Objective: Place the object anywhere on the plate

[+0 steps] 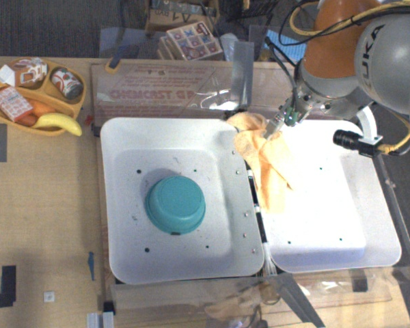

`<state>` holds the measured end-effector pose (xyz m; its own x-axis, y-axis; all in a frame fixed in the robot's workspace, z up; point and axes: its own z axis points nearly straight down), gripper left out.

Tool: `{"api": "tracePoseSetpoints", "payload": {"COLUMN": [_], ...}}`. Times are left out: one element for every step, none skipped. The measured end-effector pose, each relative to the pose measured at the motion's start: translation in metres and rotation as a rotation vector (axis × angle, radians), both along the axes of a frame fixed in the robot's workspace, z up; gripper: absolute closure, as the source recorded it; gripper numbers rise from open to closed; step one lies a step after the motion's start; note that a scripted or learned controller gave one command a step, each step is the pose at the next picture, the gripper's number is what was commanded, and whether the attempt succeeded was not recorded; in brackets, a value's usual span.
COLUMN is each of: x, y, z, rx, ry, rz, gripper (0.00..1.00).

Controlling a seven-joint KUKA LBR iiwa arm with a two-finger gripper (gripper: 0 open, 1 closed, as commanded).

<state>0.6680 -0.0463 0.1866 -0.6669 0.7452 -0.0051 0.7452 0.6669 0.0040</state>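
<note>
A teal round plate (176, 204) sits in the middle of the left white bin (123, 251). A yellow-orange cloth (270, 173) drapes over the divide between the bins, most of it along the left side of the right bin (342, 238). Its top is bunched and pulled up to a peak. My gripper (274, 127) comes down from the upper right onto that peak and is shut on the cloth, pinching a fold between its fingertips. The cloth's lower end trails on the bin floor, well to the right of the plate.
A yellow tray (7, 118) with toy food and a banana (60, 122) lies on the bench at the upper left. A cardboard panel and a metal post (242, 74) stand behind the bins. A black cable fitting (352, 141) hangs over the right bin's back edge.
</note>
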Motion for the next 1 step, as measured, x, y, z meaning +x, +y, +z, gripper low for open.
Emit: {"api": "tracePoseSetpoints", "payload": {"x": [0.0014], "y": [-0.0005], "z": [0.0398], "rx": [0.0], "ry": [0.0], "rz": [0.0], "gripper": [1.0]}}
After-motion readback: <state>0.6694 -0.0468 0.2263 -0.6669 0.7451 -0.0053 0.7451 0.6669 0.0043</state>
